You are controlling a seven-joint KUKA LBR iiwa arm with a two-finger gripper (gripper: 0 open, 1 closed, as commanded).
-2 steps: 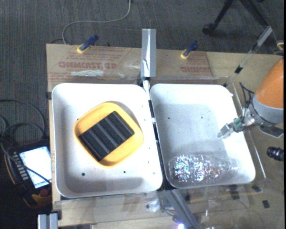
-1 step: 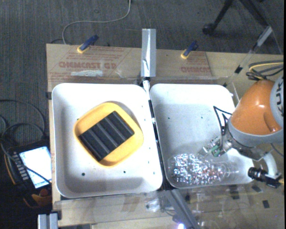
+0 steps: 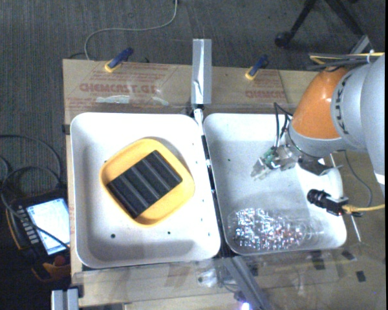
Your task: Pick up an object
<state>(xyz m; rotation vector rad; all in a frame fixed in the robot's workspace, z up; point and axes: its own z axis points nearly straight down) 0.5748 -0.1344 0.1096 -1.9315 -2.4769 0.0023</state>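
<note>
On the dark carpet at far left lie cables and a lit handheld pendant (image 3: pixel 44 221). The plywood bench (image 3: pixel 136 86), held by two blue-and-yellow clamps (image 3: pixel 118 59), carries both bins. The left bin (image 3: pixel 90 134) holds a yellow tray with a black ribbed insert (image 3: pixel 147 181). In the right bin (image 3: pixel 236 141), a clear speckled bag (image 3: pixel 271 228) lies along the near wall. Above that bin's middle hangs the gripper (image 3: pixel 264 166); its grip cannot be made out. An office chair base (image 3: pixel 323 5) stands behind.
</note>
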